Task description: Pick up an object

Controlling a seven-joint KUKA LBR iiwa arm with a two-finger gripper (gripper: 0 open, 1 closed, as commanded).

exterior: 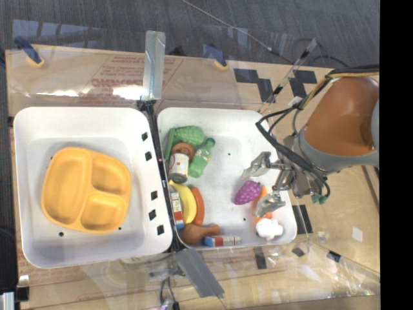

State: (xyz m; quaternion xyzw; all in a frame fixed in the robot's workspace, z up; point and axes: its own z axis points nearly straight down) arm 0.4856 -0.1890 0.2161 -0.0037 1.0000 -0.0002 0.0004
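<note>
So the pick here looks like it's going for the purple grapes [248, 192], sitting on the floor of the right bin [226, 118] just left of the jaws [265, 183]. The jaws are spread wide open with nothing between them, one finger up by the top of the grapes and the other down near an orange carrot piece [261, 207] and a white thing [268, 228] in the bin's near right corner.

My take on doing this well: the bunch is lumpy and probably a bit squishy-slippery, so the jaws want to be centred over its fat middle before closing, not clipping the edge. Right now they look offset to the right of it, so I'd shift left a touch first. Also watch the lower finger, since it's close enough to the carrot piece to drag that along or pinch it instead.

Near edge of the same bin has a marker [222, 241] and a brown drumstick-looking thing [197, 232], then a banana [187, 203], a small can [179, 168], a green bottle [201, 158] and a green bumpy veg [186, 136] along the left wall. All well clear of the grapes, so no crowding on that side.

Arm [339, 124] comes in from the right, wrist low over the bin and angled leftward, cables looping above it. Left bin [26, 134] holds a yellow divided tray [86, 188].
</note>
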